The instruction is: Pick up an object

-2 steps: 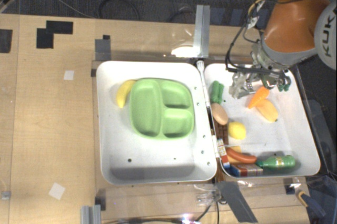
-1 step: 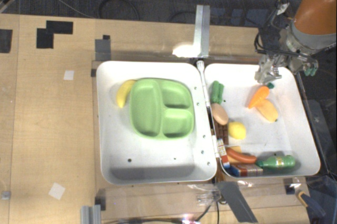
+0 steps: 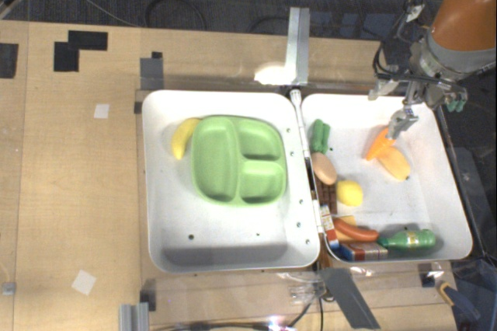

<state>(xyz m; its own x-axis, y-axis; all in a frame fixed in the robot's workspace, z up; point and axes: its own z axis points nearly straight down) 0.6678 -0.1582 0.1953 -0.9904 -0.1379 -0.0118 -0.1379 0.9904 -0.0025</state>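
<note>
Gripper (image 3: 402,122) over right bin (image 3: 458,205), far side, tip just above/touching orange carrot-like obj (image 3: 378,144). Can't tell finger state, too small. Orange wedge (image 3: 394,162) beside it. Green tray (image 3: 237,158) + banana (image 3: 182,137) in left bin (image 3: 167,228).

Two white bins are set side by side on the bench (image 3: 70,189), the left bin (image 3: 167,240) near its middle, the right bin (image 3: 443,189) toward its right edge.

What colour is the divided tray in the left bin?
Light green; the tray shows best in the camera view.
</note>
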